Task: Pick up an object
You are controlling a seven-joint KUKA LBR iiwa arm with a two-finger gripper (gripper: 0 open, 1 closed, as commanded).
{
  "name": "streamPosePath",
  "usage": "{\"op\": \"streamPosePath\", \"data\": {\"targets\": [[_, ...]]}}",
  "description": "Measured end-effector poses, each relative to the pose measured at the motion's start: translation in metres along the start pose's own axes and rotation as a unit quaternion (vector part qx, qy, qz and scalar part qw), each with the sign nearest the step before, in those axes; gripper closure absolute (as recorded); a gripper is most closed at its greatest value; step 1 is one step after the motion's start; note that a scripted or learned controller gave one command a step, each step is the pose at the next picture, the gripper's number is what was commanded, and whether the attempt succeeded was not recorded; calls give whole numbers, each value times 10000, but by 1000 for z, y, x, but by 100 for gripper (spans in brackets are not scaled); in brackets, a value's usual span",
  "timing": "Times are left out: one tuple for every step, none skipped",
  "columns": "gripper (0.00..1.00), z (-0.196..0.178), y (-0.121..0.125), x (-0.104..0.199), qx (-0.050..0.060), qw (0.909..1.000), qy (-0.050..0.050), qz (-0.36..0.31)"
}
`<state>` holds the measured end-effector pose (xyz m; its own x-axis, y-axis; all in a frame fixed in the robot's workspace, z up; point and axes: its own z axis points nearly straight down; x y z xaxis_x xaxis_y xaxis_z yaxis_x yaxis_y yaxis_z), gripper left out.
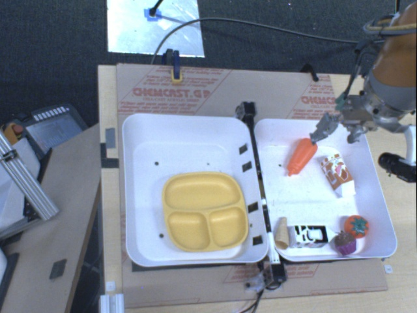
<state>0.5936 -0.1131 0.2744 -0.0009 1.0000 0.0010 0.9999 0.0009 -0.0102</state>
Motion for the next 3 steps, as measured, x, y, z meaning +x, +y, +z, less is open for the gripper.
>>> {"op": "streamPosePath", "data": {"targets": [[0,-7,2,0,-59,10000,-6,-10],[0,34,0,3,-57,10000,-9,-4],[0,76,-1,8,-52,10000,-6,1]]}}
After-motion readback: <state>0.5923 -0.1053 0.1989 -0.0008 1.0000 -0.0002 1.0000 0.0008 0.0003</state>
